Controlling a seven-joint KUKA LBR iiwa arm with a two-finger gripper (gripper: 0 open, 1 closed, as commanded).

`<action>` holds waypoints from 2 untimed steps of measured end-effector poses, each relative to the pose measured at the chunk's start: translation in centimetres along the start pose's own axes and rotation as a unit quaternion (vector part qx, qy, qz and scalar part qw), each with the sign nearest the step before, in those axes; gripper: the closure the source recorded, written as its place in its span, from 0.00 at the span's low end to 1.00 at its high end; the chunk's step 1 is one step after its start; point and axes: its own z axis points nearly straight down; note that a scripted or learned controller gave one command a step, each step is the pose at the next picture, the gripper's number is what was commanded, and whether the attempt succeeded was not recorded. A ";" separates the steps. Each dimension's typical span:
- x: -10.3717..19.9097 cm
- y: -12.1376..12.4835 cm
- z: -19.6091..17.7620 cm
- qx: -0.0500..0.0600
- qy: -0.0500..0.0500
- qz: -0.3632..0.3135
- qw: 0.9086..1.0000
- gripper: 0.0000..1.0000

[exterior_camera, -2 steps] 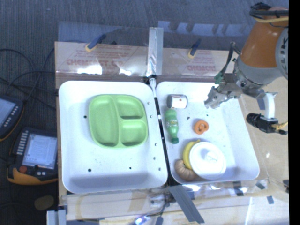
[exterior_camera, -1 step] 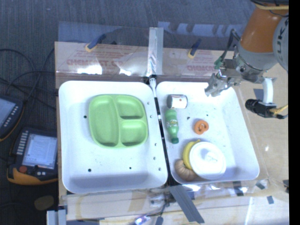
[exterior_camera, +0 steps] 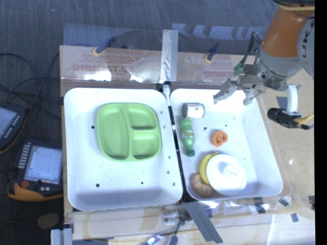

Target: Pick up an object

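Poised over the far right corner of the right bin (exterior_camera: 271, 152), the gripper (exterior_camera: 236, 95) has its two fingers spread apart with nothing between them. One finger points down-left toward the bin's middle, the other hangs nearer the bin's right wall. It is above the bin floor, not among the objects.

Nearest to it lies a small white can (exterior_camera: 193, 110) on its side, close to the divider between the bins. Just below the can is a green bottle (exterior_camera: 187, 136), lying lengthwise along the divider. An orange ring-shaped piece (exterior_camera: 219, 138) sits alone on the open floor, apart from the rest. At the near end a white lidded bowl (exterior_camera: 225, 174) crowds against a yellow banana (exterior_camera: 205, 166) and a brown pastry-like item (exterior_camera: 200, 185). The left bin (exterior_camera: 76, 152) holds a green divided tray (exterior_camera: 129, 131).

By my reading, this is the approach step: no object is taken yet. The next move calls for choosing a target, lining the open fingers across it and descending; the can or the orange piece look easiest, since each has free space around it.

The arm (exterior_camera: 286, 34) enters from the right, its orange band above the wrist, the wrist bent downward and leftward over the bin.
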 end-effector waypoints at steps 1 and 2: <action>-2.0 0.4 15.6 0.001 0.000 0.138 0.990 0.00; -3.5 -3.0 17.5 -0.007 0.000 0.100 0.995 0.00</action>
